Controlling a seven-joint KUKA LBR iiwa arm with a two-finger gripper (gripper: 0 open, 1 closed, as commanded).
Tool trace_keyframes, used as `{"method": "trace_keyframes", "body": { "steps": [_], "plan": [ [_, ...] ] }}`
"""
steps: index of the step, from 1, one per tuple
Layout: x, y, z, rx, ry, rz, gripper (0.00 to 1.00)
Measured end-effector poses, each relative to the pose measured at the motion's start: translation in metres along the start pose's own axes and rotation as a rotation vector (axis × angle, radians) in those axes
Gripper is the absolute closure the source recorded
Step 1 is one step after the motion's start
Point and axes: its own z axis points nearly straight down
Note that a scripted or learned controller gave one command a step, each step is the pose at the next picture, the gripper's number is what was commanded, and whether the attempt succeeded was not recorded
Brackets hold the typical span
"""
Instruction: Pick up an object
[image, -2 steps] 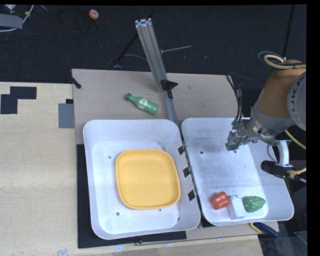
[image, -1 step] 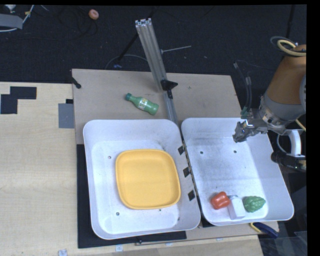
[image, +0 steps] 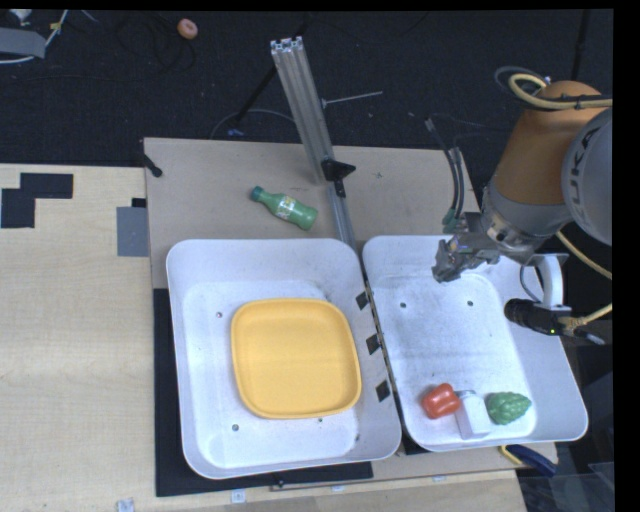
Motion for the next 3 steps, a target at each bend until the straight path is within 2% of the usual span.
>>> {"method": "trace_keyframes", "body": {
  "steps": [2,3],
  "plan": [
    [0.103,-0.014,-0.025,0.0,0.001,0.0,1.0],
    [0.151,-0.012,-0.027,0.001,0.001,0.001,1.0]
  ]
}}
